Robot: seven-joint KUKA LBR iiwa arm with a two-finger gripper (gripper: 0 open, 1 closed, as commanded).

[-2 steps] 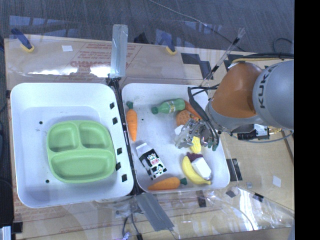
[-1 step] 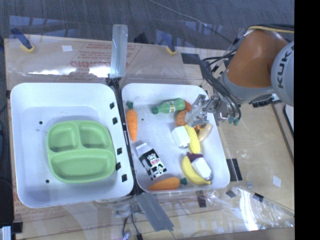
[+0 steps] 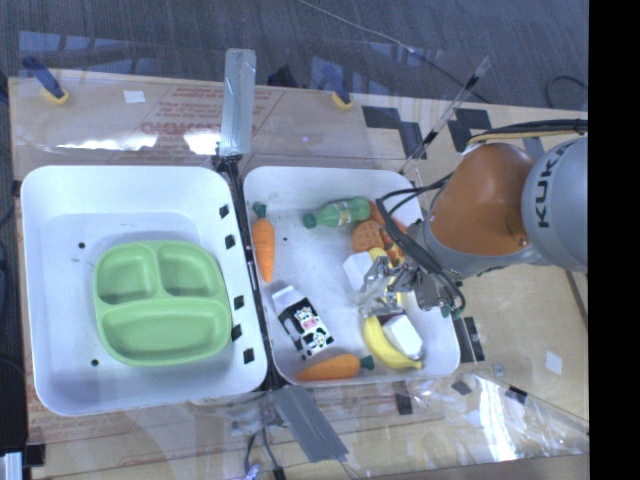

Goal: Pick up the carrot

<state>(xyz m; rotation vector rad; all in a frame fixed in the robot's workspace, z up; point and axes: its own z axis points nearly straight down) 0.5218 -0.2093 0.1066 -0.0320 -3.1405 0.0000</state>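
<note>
Left of claw [image 3: 385,286]: carrot [image 3: 263,249].

Robot lab, KUKA arm [image 3: 500,208], 2 bins [image 3: 60,198]

Both white bins [image 3: 60,208] look like smooth matt plastic. The green divided plate [image 3: 160,303] is smooth plastic with a soft sheen. The upper carrot [image 3: 264,250] looks matt orange; the desk [image 3: 520,348] looks like pale wood under glossy clear film.
</note>
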